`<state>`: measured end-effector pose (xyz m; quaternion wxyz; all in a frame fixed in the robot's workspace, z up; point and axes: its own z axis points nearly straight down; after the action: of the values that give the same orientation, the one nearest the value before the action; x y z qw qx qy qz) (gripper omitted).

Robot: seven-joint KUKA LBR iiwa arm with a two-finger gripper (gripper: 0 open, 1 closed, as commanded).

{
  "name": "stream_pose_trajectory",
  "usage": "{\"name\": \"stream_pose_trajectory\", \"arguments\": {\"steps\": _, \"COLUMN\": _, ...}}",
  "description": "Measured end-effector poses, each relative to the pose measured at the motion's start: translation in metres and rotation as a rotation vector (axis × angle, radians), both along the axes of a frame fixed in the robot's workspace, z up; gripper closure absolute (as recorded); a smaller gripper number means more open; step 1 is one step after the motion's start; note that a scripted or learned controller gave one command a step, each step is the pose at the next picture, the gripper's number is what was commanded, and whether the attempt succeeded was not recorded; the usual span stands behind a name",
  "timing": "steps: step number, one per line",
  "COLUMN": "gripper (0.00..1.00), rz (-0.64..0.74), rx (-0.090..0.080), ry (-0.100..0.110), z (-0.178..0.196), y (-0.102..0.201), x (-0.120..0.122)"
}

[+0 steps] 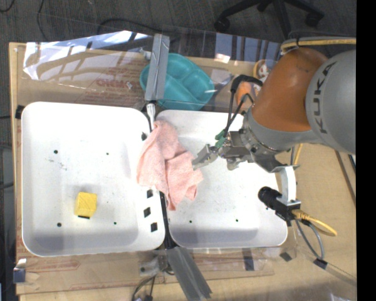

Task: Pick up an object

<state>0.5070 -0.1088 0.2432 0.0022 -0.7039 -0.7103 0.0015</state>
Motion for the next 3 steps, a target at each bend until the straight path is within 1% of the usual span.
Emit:
{"name": "stream_pose_trajectory", "arguments": {"steps": 1, "gripper": 0.00, "rz": -0.013, "rx": 0.000, "ry": 0.001, "z": -0.119, "y": 0.013, "x": -0.023}}
{"name": "stream_pose_trajectory", "arguments": {"steps": 2, "gripper": 0.00, "rz": -0.148, "rx": -0.001, "ry": 0.000, "z": -0.152, "y": -0.015, "x": 0.052}}
{"name": "stream_pose_trajectory", "arguments": {"steps": 3, "gripper": 1.00, "rz": -0.143, "rx": 0.000, "ry": 0.004, "z": -0.143, "y": -0.014, "x": 0.052}}
